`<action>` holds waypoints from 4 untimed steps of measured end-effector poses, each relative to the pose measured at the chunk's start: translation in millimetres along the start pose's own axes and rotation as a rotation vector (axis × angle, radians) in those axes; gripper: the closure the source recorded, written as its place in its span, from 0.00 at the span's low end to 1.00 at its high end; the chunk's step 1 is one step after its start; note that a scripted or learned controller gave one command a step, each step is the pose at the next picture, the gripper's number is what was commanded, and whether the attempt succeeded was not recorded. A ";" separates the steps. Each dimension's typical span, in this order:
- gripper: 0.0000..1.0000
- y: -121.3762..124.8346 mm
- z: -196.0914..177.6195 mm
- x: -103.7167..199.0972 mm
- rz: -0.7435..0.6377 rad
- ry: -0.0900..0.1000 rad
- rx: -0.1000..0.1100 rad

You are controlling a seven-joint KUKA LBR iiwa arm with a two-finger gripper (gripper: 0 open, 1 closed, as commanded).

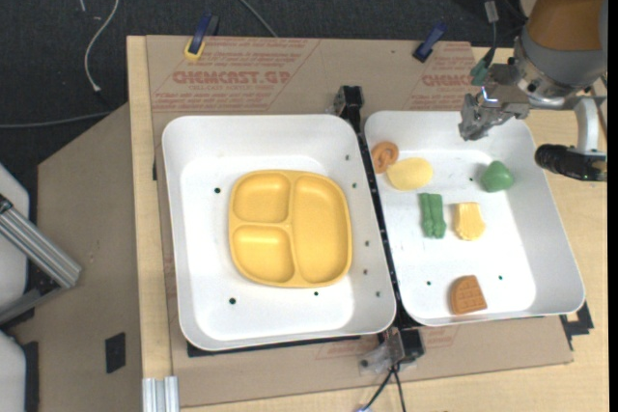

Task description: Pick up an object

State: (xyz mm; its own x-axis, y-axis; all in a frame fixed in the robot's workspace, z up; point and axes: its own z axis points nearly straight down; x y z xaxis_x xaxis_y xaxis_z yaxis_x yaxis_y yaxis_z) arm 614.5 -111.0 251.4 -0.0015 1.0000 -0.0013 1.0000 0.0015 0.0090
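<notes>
Six bits of toy food sit in the right bin (pixel 541 275): nearest is a brown waffle (pixel 467 294), then a green pickle (pixel 431 214) beside a yellow wedge (pixel 469 221), then a green blob (pixel 497 177), a lemon (pixel 410 174) and a donut (pixel 385 155). The left bin (pixel 193 207) holds a yellow tray (pixel 290 229). The gripper (pixel 477 123) hangs over the right bin's far edge, holding nothing; can't tell how wide it's open.

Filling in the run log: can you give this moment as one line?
arm: over right bin's far edge | gripper: holds nothing visible | nearest: green piece | left bin: yellow divided plate | pick: not yet done
</notes>
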 end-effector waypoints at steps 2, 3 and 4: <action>1.00 4.3 -21.7 42.0 -0.002 0.003 0.012; 1.00 -4.9 -15.6 95.2 -0.002 0.003 0.012; 1.00 -4.4 -7.2 142.2 -0.002 0.002 0.012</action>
State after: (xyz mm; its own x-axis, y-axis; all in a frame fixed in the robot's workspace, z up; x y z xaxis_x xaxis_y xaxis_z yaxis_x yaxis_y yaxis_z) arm 609.8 31.2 258.4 -0.0038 1.0000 0.0012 1.0000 0.0038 -0.0032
